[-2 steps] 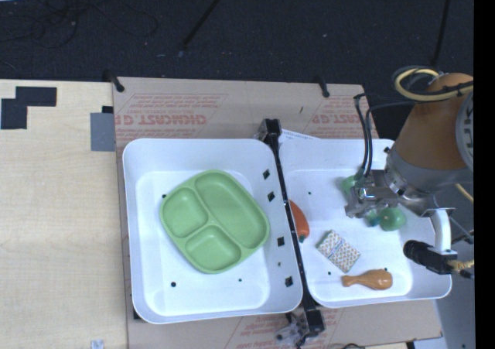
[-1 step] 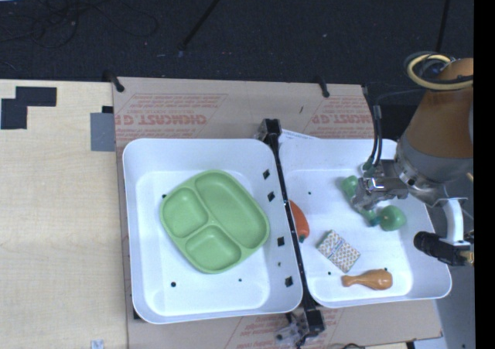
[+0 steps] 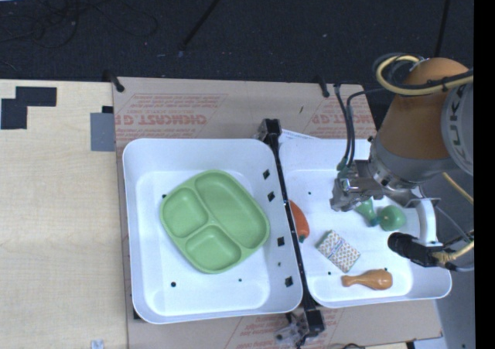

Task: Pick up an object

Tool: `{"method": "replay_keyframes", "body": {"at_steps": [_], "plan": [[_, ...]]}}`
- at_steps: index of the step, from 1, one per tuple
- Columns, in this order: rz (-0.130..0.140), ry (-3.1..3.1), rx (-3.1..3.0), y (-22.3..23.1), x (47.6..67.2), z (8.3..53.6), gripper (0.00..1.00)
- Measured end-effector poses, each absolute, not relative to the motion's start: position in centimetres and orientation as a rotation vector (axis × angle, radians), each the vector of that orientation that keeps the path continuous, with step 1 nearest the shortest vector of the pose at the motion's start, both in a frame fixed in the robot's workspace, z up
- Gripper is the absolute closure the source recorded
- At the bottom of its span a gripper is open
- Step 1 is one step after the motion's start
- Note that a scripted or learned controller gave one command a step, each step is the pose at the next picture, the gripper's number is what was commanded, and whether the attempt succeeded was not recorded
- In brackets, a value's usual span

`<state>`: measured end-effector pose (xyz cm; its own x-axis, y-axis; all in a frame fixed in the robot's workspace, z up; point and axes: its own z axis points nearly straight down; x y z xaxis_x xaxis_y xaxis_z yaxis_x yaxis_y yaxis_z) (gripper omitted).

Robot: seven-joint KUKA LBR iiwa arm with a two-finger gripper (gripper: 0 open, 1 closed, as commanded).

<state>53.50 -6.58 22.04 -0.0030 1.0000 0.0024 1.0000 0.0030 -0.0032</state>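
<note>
My gripper (image 3: pixel 353 199) hangs low over the middle of the right bin (image 3: pixel 325 165), under the grey and orange arm. A green rounded toy (image 3: pixel 389 217) lies right beside it, on its right and partly under the wrist; whether they touch I cannot make out. A small patterned white packet (image 3: pixel 339 251) lies in front of the gripper. A tan drumstick-shaped toy (image 3: pixel 368 280) rests near the bin's front wall. An orange-red object (image 3: pixel 299 222) sits against the bin's left wall.
The left bin (image 3: pixel 143 262) holds a green divided plate (image 3: pixel 213 220) with three compartments. A black divider (image 3: pixel 284 224) runs between the two bins. Cardboard lies under the bins, and pale bench surface spreads to the left.
</note>
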Motion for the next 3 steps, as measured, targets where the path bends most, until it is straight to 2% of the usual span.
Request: {"method": "replay_keyframes", "body": {"at_steps": [1, 2, 3], "plan": [[0.0, -2.224, -2.213, -1.0, 53.0, 23.1, 1.0], [0.004, -2.222, -2.213, 4.5, 52.7, 21.9, 1.0], [0.001, -2.224, -2.215, 9.0, 53.5, 22.7, 1.0]]}}
